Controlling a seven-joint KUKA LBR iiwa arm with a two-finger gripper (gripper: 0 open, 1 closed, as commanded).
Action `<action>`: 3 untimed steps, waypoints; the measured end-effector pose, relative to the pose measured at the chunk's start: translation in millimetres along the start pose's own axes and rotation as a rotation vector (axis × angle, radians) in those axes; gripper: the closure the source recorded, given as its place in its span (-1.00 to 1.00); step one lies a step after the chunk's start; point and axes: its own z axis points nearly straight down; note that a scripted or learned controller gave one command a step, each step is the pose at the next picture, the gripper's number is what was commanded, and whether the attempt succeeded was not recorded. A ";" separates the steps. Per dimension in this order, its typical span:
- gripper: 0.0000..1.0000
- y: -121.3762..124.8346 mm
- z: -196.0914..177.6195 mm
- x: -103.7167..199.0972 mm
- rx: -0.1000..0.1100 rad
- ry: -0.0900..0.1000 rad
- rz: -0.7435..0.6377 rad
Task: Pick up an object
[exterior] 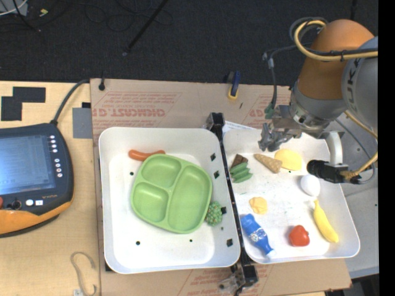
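The gripper [271,142] hangs just above-left of the yellow wedge [289,160] in the right bin [345,239] — likely lining up a grab — finger spacing unreadable

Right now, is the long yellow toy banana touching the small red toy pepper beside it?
Apart. The camera view shows a plain strip of white bin floor between the long yellow toy banana and the small red toy pepper in the right bin.

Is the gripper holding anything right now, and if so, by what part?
Nothing is held. The gripper hangs over the back of the right bin, with the ice cream cone and yellow piece lying apart from it.
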 end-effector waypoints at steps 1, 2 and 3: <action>1.00 14.4 17.5 46.7 0.002 -0.001 0.000; 1.00 17.4 15.0 94.9 0.001 -0.001 0.000; 1.00 35.2 7.3 97.0 0.000 -0.001 -0.002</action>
